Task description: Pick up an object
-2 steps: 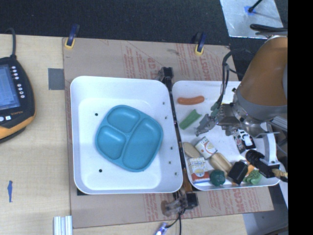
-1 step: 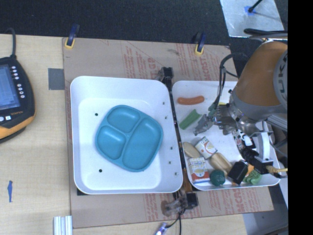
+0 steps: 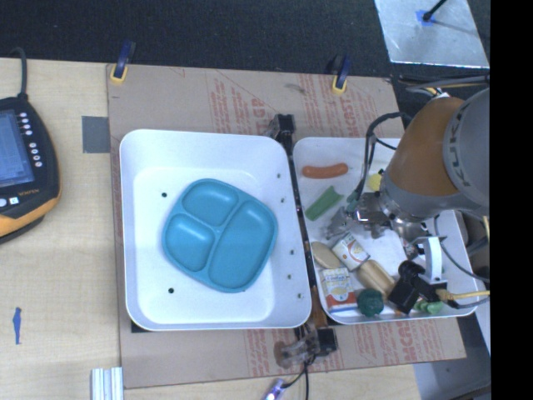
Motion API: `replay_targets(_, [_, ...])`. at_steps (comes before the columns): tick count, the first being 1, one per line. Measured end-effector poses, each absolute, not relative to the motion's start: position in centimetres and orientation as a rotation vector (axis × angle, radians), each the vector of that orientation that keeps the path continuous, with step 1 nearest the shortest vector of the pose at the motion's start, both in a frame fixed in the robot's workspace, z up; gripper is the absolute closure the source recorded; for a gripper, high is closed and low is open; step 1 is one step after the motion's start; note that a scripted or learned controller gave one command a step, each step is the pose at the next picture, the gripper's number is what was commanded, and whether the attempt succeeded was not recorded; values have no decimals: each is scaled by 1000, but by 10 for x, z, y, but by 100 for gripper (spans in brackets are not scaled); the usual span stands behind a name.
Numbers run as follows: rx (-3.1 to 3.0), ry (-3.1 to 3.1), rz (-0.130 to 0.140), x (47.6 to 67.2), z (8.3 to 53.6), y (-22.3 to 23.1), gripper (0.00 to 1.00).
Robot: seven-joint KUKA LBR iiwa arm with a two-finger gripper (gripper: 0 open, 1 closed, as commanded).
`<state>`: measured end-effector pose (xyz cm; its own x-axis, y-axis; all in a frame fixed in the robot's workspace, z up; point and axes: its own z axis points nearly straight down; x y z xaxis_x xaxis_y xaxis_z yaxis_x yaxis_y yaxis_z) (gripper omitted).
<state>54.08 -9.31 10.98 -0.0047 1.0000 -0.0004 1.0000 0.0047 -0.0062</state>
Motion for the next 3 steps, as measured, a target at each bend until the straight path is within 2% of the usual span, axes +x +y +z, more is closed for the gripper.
replay_targets(1, [-2211, -2225, 10, 541, 120, -94, 100])
replay_targets(2, [-2218, -2223, 3, 553, 206, -132, 100])
replay_targets(3, [-2217, -2223, 3, 553, 206, -132, 0])
